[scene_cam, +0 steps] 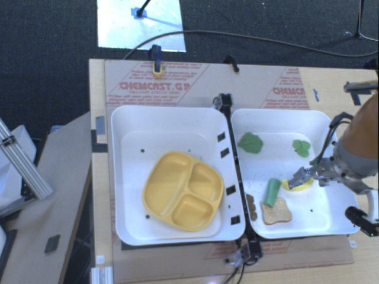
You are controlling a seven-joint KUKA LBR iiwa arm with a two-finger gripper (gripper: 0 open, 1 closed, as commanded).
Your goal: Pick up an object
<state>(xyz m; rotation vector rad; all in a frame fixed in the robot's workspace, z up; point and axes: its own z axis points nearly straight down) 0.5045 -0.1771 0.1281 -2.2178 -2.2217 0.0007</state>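
Observation:
The right bin (282, 114) holds several small food toys. A yellow piece (302, 186) lies near the bin's middle, and my gripper (300, 177) is right over its top edge, reaching in from the right and partly hiding it. Just to the left lies a green cylinder (272, 191), tilted, with a slice of toast (276, 212) in front of it. Two green leafy pieces rest toward the back, one at the left (251, 142) and one at the right (301, 147). The arm's orange band (361, 136) stands above the bin's right wall.
In the left bin (127, 158) sits a yellow divided plate (183, 189). A brown ridged piece (251, 207) lies against the right bin's left wall. A black divider with clips (232, 158) runs between the bins. A blue clamp (156, 57) stands at the bench's back.

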